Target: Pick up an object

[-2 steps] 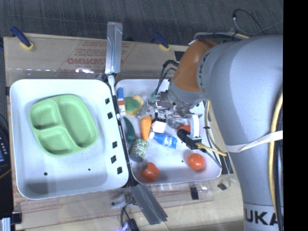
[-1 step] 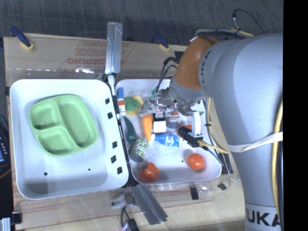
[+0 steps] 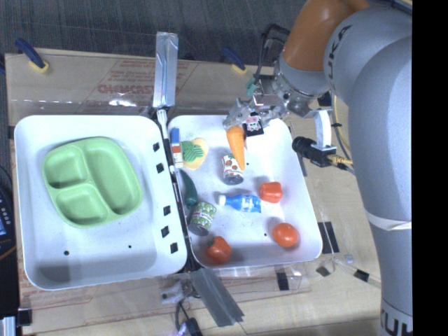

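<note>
hung from the claw (image 3: pixel 243 123) by its top end: carrot (image 3: pixel 236 148), pinched between closed fingers. looked light, stiff, slick plastic; thick top gave surest hold.

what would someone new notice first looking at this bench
Probably the big grey arm with its orange band reaching in from the right, its gripper at the far edge of the right white bin with an orange toy carrot hanging point-down between its fingers. Next, the green three-compartment plastic tray lying in the left white bin. Small toy foods are scattered in the right bin.
</note>
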`<state>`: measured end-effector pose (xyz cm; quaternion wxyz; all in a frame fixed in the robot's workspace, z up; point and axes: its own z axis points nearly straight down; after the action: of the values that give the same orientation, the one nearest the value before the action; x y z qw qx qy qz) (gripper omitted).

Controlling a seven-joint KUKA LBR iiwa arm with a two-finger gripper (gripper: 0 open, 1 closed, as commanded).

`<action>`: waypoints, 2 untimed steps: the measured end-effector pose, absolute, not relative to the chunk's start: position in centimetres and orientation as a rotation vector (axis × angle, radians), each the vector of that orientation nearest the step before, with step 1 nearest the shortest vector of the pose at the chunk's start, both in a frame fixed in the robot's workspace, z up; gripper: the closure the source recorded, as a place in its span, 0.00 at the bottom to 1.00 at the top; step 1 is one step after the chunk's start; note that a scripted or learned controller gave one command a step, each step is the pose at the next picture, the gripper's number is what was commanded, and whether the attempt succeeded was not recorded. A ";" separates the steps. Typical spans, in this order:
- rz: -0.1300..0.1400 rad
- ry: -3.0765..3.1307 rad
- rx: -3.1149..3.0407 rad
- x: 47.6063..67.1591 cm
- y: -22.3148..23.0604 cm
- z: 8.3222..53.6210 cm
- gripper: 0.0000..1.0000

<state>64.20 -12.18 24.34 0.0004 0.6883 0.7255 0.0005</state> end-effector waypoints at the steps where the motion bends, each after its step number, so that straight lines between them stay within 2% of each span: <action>1: -0.001 2.242 2.204 58.2 -10.5 28.6 1.00; 2: 0.000 2.287 2.157 61.2 -3.9 30.3 1.00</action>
<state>61.24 -3.94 30.32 -0.0010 0.6860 0.7276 0.0000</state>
